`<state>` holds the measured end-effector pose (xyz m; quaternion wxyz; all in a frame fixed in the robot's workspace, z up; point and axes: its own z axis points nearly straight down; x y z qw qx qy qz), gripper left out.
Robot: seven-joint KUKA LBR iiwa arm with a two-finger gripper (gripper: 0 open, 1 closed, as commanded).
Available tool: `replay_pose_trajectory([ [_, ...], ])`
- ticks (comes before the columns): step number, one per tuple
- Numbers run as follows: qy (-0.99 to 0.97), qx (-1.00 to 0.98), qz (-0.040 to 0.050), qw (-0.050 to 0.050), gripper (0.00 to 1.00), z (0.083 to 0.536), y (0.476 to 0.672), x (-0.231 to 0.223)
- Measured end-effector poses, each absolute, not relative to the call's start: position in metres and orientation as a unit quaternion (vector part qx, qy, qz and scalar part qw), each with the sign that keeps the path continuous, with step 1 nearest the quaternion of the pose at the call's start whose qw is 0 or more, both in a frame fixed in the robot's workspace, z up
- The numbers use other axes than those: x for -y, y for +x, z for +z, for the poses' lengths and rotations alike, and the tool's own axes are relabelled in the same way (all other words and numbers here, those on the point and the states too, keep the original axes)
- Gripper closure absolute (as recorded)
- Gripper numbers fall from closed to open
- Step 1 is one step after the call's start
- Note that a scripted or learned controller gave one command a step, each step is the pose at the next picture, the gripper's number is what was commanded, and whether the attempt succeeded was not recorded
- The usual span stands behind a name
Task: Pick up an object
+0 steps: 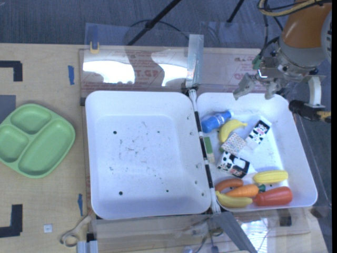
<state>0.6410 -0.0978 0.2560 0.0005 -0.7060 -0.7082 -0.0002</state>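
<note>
- The pincer hangs over the far edge of the right bin, up at the top right, its two grey fingers spread apart with nothing between them.
- Above it, the arm's orange band sits at the top right corner, with yellow cabling looping beside it.
- Down in the right bin, the objects crowd together: a blue bottle lies near the divider, and a yellow banana is just beside it.
- A black-and-white patterned box lies tilted to the banana's right; a checkered packet lies just below the banana.
- Another black-and-white box lies nearer the middle of the bin.
- Along the near wall: a yellow piece, an orange carrot, a red pepper, and a second banana tucked at the corner, all touching or nearly so.
- All of these objects lie well apart from the pincer.
- The left bin shows only scuffs and small dark dots on its floor.
- Out on the wooden surface, far left, lies a green divided plate.
</note>
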Motion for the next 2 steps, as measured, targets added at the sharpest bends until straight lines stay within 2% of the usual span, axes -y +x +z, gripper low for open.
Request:
replay_pose_trajectory([
  [1, -0.639, 0.769, -0.0005, 0.0, 0.0, 0.176, 0.568, 0.118],
  [2, -0.668, 0.744, -0.0003, 0.0, 0.0, 0.112, 0.537, 0.191],
])
